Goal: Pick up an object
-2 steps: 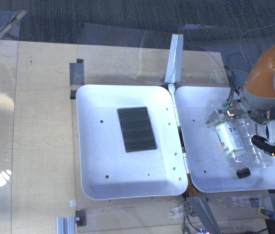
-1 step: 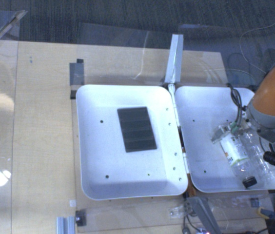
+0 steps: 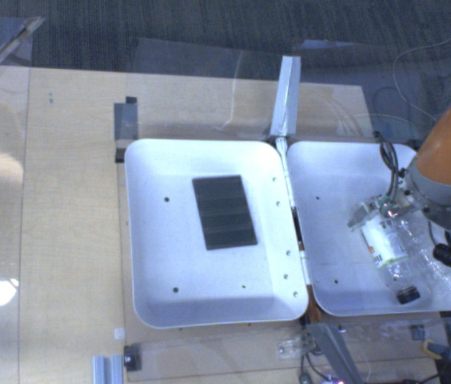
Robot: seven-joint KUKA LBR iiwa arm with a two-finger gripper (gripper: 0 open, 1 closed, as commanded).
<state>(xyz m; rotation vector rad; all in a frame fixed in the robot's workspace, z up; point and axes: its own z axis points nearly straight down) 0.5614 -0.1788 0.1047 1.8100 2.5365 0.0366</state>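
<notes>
1. the arm comes in from the right edge of the frame, its orange band bulking at the upper right, the grey wrist below it angling down and left into the right bin.
2. the gripper sits low over the right-hand part of that bin, in the right middle of the frame; whether it is open or closed cannot be told, as the tip is a small blur against clear plastic.
3. count: two white bins side by side, one dark ribbed rectangular pad, one clear plastic bottle.
4. the pad lies flat near the middle of the left bin, slightly tilted, well apart from the gripper.
5. the bottle lies on its side in the right bin, running from just below the gripper down toward the lower right, its white label near the upper end and a dark cap at the lower end.
6. the bottle's upper end is right at the gripper tip; contact cannot be judged.
</notes>
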